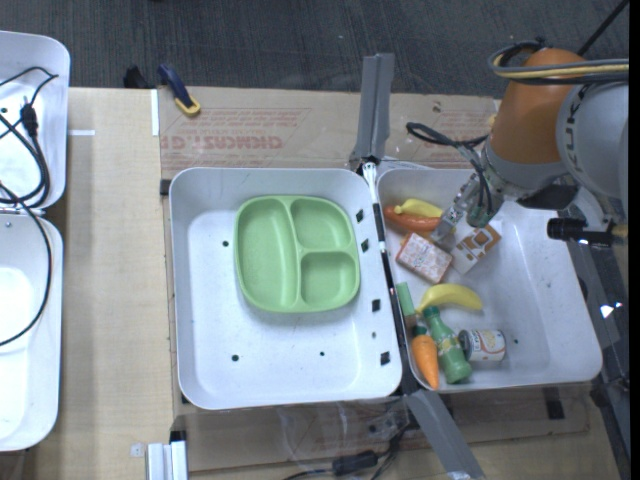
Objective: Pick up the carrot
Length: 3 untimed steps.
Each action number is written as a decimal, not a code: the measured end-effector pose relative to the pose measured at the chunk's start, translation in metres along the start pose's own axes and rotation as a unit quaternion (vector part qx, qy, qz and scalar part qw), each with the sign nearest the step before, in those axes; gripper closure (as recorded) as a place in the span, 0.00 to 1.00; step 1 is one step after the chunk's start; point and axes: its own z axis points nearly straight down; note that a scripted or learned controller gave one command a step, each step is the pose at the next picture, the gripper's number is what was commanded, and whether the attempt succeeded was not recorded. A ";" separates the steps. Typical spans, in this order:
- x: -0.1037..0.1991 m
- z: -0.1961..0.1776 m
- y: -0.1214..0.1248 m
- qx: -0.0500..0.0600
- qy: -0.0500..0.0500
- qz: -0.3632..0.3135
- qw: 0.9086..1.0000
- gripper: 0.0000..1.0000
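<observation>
- Camera view gives you the left bin (200,298), which holds a green divided plate (297,253).
- Your arm (560,118) reaches in from the right over the right bin (545,298).
- The gripper (458,224) hangs at that bin's far left part, above a red-and-white carton (425,257); you cannot tell whether its fingers are apart or together.
- A green bottle (447,346) lies just beside the carrot.
- The carrot (425,360) lies at the right bin's near left corner, well apart from the fingers.
</observation>
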 end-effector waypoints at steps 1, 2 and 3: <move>0.030 -0.086 0.007 -0.003 -0.002 0.307 0.952 1.00; 0.030 -0.086 0.007 -0.003 -0.002 0.307 0.952 0.00; 0.007 0.006 0.009 -0.007 -0.005 0.199 0.980 0.00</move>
